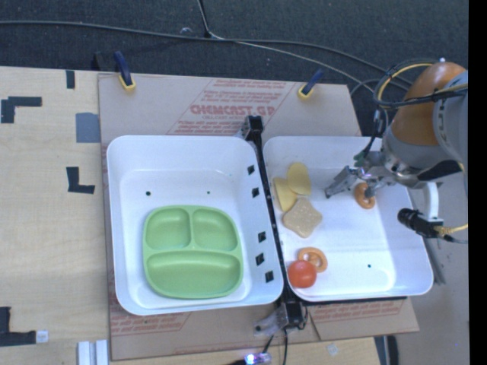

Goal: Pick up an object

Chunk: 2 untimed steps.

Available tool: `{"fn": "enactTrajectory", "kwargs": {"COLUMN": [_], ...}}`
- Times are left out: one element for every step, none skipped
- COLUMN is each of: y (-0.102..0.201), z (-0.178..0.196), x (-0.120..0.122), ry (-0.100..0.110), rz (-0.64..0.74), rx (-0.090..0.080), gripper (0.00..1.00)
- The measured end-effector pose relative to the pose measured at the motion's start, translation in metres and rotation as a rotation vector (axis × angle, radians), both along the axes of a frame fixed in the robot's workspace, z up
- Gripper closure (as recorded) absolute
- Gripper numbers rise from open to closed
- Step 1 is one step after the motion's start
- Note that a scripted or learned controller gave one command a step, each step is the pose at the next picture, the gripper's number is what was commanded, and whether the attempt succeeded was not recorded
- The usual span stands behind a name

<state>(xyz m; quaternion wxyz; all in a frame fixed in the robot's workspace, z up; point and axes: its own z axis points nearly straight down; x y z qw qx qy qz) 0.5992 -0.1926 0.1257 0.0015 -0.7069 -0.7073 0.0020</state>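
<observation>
The right bin [380,272] holds several toy foods. Two yellow pieces [293,185] lie near its left wall, with a tan bread-like slice [303,217] just below them. A red tomato [302,275] and an orange ring [314,258] rest at the front left. A small orange ring-shaped piece [366,196] sits at the bin's upper right. My gripper [352,186] hangs low over that spot, open, one finger [335,188] reaching left and the other beside the small orange piece. Nothing is clearly held between the fingers.
The left bin [125,166] carries a green divided plate [192,251]. A black divider [262,204] runs between the bins. The arm's orange band [426,105] and grey wrist stand over the right bin's far right edge, with cables nearby.
</observation>
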Motion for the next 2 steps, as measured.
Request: {"fn": "enactTrajectory", "kwargs": {"y": [0.002,0.001], "z": [-0.041,-0.028], "x": [0.002,0.003], "ry": [-0.007,-0.012], "rz": [0.003,0.003], "rx": [0.002,-0.003], "gripper": [0.00,1.00]}}
